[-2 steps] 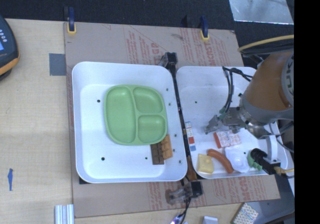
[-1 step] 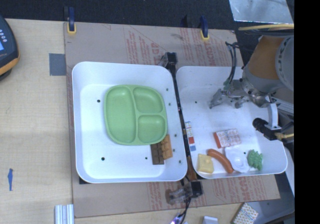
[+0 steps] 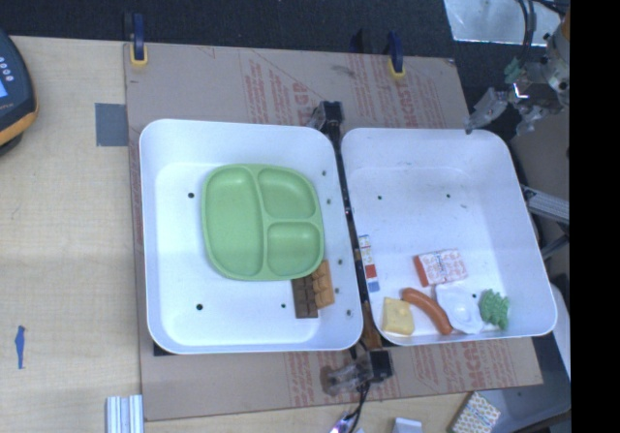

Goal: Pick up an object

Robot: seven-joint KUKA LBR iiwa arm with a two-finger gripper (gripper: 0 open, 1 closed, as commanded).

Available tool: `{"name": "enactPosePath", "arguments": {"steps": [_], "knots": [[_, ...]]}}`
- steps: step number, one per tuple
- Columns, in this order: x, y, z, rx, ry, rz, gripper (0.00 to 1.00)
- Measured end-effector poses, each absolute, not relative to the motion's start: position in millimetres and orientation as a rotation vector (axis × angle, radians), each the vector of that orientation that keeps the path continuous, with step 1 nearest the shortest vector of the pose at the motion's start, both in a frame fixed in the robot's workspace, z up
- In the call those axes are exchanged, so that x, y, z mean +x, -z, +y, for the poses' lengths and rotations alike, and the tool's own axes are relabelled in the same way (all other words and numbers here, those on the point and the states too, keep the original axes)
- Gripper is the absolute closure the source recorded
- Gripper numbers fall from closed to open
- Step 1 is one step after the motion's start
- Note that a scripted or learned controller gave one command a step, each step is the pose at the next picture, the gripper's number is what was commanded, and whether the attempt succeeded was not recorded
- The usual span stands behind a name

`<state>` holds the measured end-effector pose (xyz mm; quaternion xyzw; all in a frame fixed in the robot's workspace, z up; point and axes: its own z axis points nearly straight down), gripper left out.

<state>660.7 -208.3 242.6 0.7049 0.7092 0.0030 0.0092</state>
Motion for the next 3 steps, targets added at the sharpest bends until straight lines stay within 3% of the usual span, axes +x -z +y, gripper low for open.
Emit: {"name": "enactPosePath", "arguments": {"steps": [1,2,3], "knots": [[585.6,-199,-156,2.224,0.010,2.234,0.00],[530.2,-163,-133,2.225,0.009,2.230,0.00],[516.6,-91,-119,2.210,0.002,2.219,0.00]]}}
